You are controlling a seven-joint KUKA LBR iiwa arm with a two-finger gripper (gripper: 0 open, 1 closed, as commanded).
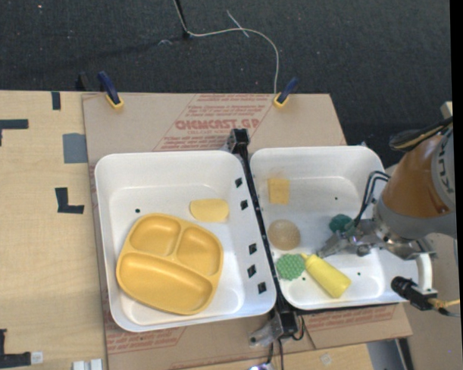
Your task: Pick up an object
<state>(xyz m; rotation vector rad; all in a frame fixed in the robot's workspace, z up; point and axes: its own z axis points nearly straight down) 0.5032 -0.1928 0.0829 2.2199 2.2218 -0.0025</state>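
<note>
Can't really make out the gripper (330, 246) tips, too small and blurry; teal thing (340, 223) half hidden behind it, arm (425, 189) cut off at right edge

The grey arm (432, 188) enters from three o'clock, its orange band above the wrist, the gripper (332, 244) pointing toward nine o'clock.

Grey arm (434, 219) with an orange band, black cables, and a metallic end effector (341, 241).
</note>
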